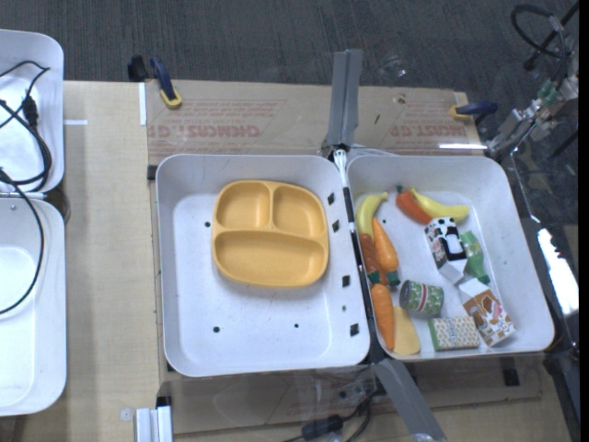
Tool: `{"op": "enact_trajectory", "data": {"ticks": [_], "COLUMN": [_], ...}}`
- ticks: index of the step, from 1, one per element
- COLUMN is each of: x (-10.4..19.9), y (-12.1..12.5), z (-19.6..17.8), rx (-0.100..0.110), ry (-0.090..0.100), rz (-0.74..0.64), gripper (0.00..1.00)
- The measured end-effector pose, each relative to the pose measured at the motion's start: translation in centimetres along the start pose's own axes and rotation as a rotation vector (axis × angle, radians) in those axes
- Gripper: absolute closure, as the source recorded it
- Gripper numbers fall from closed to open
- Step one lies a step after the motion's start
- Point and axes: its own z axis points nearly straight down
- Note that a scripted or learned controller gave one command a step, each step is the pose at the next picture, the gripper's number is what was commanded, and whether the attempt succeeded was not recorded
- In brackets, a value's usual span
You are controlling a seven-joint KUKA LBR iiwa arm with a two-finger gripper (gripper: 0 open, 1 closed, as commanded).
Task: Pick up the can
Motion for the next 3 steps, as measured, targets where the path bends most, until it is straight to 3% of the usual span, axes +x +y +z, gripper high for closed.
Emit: {"op": "enact_trajectory", "data": {"ticks": [1,2,3], "x": [1.7,7.4,14.9], "y": [-5.7,-3.1,-8.4], "z": [12.0,19.8,19.8], "rx": [0.0,-0.002,-0.001], "ry": [0.001,0.0,0.001], "rz": [-0.058,-0.213,-0.318], "gripper": [0.0,0.0,0.0]}}
